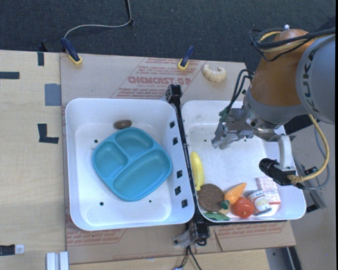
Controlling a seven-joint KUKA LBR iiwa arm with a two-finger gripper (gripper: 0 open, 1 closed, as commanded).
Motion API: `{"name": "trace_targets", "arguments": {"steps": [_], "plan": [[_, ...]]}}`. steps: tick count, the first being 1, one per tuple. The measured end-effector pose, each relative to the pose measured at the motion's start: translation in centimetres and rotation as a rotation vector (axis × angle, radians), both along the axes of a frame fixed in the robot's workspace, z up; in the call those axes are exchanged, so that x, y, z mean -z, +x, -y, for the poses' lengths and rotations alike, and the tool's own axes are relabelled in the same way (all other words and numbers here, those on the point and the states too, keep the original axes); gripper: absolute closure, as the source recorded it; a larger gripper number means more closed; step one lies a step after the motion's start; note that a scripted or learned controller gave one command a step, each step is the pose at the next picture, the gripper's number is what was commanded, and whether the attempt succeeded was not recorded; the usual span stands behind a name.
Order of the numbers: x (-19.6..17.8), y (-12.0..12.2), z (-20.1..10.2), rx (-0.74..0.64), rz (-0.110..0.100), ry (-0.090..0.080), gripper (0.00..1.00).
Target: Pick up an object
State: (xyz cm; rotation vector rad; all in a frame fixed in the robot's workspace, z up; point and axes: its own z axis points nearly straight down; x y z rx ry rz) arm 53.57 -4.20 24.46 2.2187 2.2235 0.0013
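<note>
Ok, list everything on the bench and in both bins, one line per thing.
left bin: 1, white, left half of the bench
right bin: 1, white, beside the left bin
divided plate: 1, blue, middle of the left bin
small oval object: 1, brown, left bin, just behind the plate
banana: 1, yellow, right bin, along its left wall
round brown object: 1, brown, right bin, front
carrot: 1, orange, right bin, front
tomato: 1, red, right bin, front
small packet: 1, white and red, right bin, front right
pale curved object: 1, cream, on the cardboard behind the right bin
clamps: 2, yellow and blue, back edge of the cardboard
gripper: 1, grey, over the right bin's bare middle
</note>
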Motion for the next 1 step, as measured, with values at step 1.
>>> {"name": "trace_targets", "arguments": {"steps": [1], "plan": [[3.5, 0.94, -4.97, 0.0, -0.004, 0.0, 1.0]]}}
